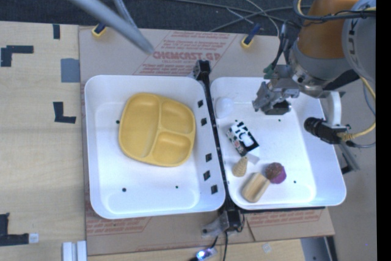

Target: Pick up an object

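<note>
Hovering: gripper [272, 102] over right bin [317, 150] | finger state: cannot tell | black-and-white object [243, 137] just beside, lower-left

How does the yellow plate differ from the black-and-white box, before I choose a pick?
The yellow plate lies alone in the left bin; the black-and-white box lies in the right bin, among other small items. The plate is much larger and spans much of its bin floor; the box is small. The plate is plain yellow with three compartments; the box carries bold black-and-white markings. Both rest on a bin floor, apart from the tool.
</note>
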{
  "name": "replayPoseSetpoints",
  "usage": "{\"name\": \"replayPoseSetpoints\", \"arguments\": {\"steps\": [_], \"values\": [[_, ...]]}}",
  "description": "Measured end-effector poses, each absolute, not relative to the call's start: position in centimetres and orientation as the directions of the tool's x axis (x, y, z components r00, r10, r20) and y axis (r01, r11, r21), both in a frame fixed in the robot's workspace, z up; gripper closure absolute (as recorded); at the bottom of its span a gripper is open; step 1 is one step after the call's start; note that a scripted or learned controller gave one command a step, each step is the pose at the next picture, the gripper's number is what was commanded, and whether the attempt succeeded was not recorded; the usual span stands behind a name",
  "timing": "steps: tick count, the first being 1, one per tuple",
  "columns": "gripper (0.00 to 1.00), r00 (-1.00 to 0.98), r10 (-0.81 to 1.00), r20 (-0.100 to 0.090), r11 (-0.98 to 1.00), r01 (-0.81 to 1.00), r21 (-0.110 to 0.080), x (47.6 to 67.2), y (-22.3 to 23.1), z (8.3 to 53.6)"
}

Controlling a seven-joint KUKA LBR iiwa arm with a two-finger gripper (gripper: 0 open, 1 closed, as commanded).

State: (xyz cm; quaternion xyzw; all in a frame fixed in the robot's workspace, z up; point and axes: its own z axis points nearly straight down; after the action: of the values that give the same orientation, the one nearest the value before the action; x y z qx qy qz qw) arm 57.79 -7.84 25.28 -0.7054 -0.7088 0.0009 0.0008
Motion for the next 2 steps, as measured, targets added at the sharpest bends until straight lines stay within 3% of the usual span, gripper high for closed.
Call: {"name": "replayPoseSetpoints", "arguments": {"steps": [2], "values": [[1.0,-0.006,1.0,0.0,0.006,1.0,-0.002,61.4,2.5,23.6]]}}
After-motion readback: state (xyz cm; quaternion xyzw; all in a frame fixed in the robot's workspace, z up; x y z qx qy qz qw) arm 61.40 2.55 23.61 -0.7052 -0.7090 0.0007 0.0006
